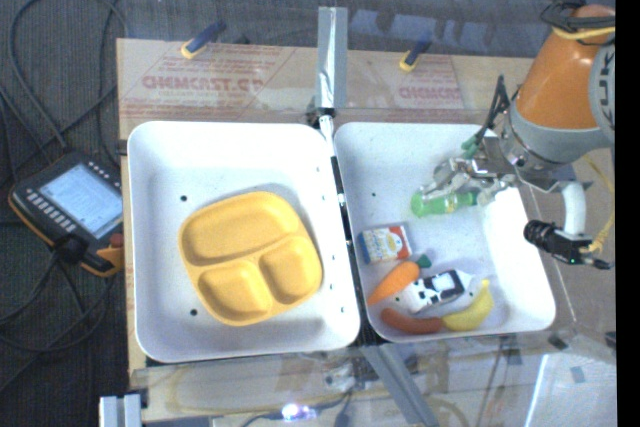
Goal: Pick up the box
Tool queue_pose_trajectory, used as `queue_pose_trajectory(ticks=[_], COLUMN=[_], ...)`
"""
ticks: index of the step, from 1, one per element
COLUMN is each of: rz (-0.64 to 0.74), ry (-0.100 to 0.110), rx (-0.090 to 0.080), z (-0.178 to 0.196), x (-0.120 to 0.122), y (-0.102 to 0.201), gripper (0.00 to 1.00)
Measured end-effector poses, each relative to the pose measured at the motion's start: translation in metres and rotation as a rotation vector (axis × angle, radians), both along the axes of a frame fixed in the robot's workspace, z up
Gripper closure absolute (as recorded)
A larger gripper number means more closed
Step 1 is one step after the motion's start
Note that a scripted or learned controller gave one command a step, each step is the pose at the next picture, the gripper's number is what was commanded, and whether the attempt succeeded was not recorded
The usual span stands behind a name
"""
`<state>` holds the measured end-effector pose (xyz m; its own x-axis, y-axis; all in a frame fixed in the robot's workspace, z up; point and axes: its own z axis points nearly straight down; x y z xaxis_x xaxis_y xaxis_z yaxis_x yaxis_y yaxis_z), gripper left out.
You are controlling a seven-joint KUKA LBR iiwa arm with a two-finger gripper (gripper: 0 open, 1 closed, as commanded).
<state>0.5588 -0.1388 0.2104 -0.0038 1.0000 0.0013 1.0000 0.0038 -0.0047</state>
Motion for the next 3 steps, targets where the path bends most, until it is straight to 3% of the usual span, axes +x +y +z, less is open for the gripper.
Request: queue_pose_trajectory(ticks=[1,2,3], rz=[-0.154,-0.156,-0.157], ry=[-0.01,-0.023,-0.017], rx=[-0.001,-0.001,-0.002], z=[-0.106,-0.119,-0.112], x=[-0.02,-0.002,-0.004], y=[0.043,0.046,0.045], gripper=[0.0,0.0,1.0])
